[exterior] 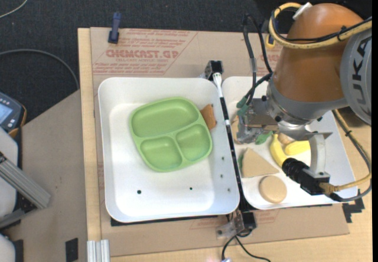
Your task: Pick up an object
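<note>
Over the right bin (348, 154) my arm (313, 60) hangs low, its bulk covering the gripper (260, 128); from this view I cannot tell how it is set, nor whether anything is caught in it. Candidates for the pick lie just under and beside the wrist: one yellow banana-like piece (289, 148), one tan wedge (257, 163) and one round tan piece (273, 189), all close together in the right bin's near left part. To do this well, I judge I should single out one piece, come straight down over its middle and keep clear of the bin wall and the neighbours, since they crowd each other. The left bin (112, 137) holds one green divided plate (171, 134) and one small brown piece (208, 116) touching its right edge. Two bins sit side by side on the bench (147, 45).
</note>
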{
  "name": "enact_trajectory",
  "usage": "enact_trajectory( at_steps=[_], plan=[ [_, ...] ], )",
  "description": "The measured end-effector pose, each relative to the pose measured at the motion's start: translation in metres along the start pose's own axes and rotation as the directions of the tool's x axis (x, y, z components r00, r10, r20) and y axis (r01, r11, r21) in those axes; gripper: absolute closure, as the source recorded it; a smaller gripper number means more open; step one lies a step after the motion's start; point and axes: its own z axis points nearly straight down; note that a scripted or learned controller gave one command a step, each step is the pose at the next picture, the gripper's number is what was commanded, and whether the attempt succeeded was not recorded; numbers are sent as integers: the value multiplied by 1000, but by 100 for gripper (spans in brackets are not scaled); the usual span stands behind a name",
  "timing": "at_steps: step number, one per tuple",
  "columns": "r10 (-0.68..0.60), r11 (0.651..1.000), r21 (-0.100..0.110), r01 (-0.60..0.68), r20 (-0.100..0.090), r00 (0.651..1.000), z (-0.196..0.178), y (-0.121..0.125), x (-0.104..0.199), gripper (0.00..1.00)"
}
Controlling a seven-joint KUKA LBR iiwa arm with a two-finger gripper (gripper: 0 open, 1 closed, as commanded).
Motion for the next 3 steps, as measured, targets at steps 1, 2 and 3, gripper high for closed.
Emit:
enact_trajectory(
  at_steps=[1, 2, 3],
  plan=[
    [-14, 1000, -25, 14, -8, 1000, -135, 1, 63, 100],
    [-9, 1000, 4, 9, 0, 1000, -23, -2, 93, 100],
    [-8, 1000, -29, 7, -8, 1000, -221, 5, 83, 100]
  ],
)
